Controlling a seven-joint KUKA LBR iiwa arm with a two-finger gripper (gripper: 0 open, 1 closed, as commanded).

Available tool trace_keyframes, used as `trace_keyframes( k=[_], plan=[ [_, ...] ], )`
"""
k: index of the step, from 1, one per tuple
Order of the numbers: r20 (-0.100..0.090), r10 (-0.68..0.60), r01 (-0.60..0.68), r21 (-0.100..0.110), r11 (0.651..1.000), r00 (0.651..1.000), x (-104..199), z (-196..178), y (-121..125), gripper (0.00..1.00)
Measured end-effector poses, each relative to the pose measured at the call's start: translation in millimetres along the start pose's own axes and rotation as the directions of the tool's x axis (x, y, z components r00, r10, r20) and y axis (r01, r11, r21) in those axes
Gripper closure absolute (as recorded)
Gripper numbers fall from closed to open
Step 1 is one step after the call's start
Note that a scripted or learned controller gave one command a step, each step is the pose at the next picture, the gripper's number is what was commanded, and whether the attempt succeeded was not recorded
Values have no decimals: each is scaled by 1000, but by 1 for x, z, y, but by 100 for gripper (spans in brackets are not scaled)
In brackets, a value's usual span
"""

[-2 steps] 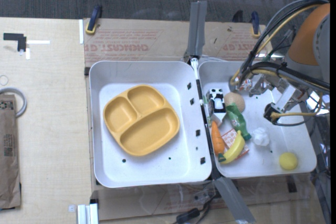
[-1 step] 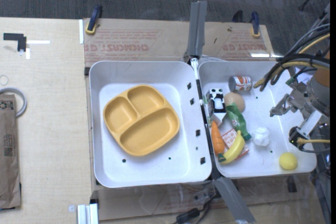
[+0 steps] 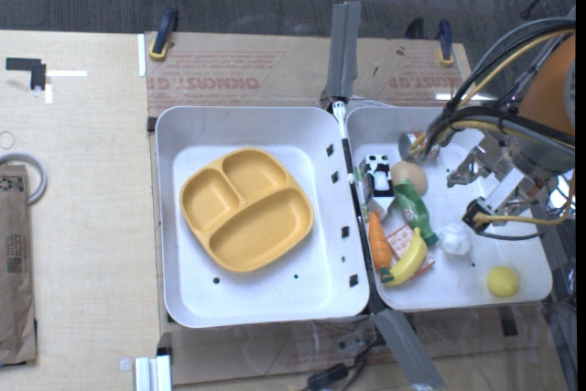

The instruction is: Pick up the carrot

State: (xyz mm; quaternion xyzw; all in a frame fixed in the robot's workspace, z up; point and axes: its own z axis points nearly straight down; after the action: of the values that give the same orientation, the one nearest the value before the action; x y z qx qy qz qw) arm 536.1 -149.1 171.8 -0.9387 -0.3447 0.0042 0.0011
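The orange carrot (image 3: 378,239) lies against the left wall of the right bin (image 3: 458,288), pointing towards the front. A banana (image 3: 409,259) and a red-and-white packet (image 3: 400,240) touch its right side. My gripper (image 3: 497,181) hangs over the right half of that bin, well to the right of the carrot and apart from it. Nothing shows between its fingers.
Also in the right bin are a green packet (image 3: 417,213), a beige ball (image 3: 409,176), a black-and-white toy (image 3: 378,178), a white crumpled piece (image 3: 453,242) and a yellow ball (image 3: 502,281). The left bin (image 3: 183,288) holds a yellow divided plate (image 3: 245,210).
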Motion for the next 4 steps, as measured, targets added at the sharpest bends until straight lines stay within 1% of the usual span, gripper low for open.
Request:
trace_keyframes(
  k=[1,2,3,4],
  plan=[
    [0,142,-142,0,990,990,-68,-35,19,0],
    [3,454,-454,2,891,891,-59,-22,-22,0],
    [14,451,-451,4,893,893,-59,-26,-21,100],
    [-6,331,-330,6,944,944,-40,84,57,100]
  ],
)
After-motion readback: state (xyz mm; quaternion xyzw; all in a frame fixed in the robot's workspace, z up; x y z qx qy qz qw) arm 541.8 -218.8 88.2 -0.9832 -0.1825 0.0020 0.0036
